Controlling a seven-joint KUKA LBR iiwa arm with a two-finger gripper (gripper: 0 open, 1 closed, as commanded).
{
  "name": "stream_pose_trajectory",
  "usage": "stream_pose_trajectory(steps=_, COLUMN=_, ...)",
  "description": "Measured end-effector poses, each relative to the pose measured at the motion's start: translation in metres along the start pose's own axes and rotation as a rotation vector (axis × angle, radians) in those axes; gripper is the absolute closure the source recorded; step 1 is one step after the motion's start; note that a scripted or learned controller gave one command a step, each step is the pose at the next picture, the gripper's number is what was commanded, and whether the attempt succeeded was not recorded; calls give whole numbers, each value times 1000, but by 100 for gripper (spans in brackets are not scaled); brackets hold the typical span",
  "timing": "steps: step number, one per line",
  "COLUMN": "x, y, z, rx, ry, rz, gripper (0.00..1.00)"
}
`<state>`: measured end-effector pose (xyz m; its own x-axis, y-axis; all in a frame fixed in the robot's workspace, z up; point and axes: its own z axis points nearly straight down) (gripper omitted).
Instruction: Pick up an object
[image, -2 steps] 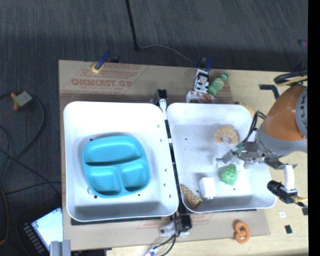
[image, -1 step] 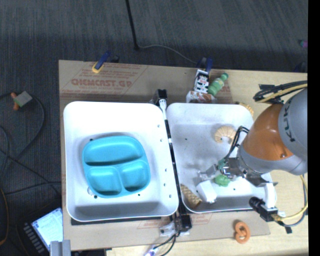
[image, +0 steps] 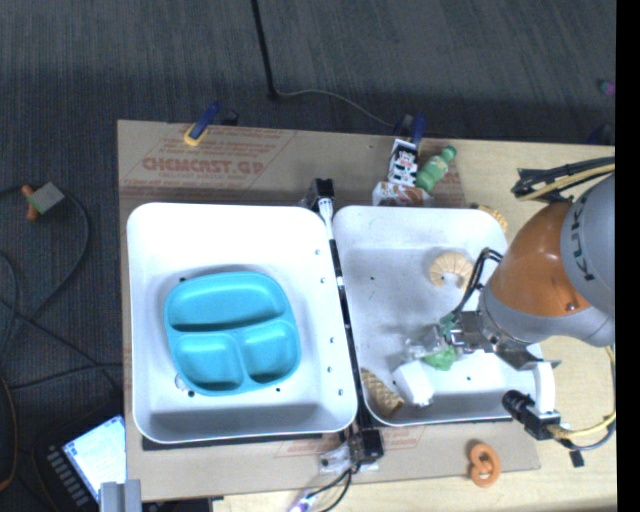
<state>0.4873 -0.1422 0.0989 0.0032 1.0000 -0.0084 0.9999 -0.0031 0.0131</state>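
Down in the right-hand shallow white bin (image: 380, 235), my gripper (image: 447, 340) hovers low over a small green object (image: 438, 355), touching or nearly so. Whether I'm spread or closed, I cannot tell; the wrist hides it. A white cylindrical piece (image: 412, 383) lies just beside, so I could knock it or snag both. The tan shell-shaped object (image: 449, 266) sits apart, and the blue divided plastic tray (image: 232, 333) rests in the other bin.

Glossy blue plastic tray (image: 232, 332); smooth white plastic bins (image: 150, 300); matt cardboard (image: 210, 165).
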Motion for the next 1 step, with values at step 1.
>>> stream_pose_trajectory(steps=1, x=44, y=-2, z=-98, rx=12, ry=8, rz=-4, gripper=100)
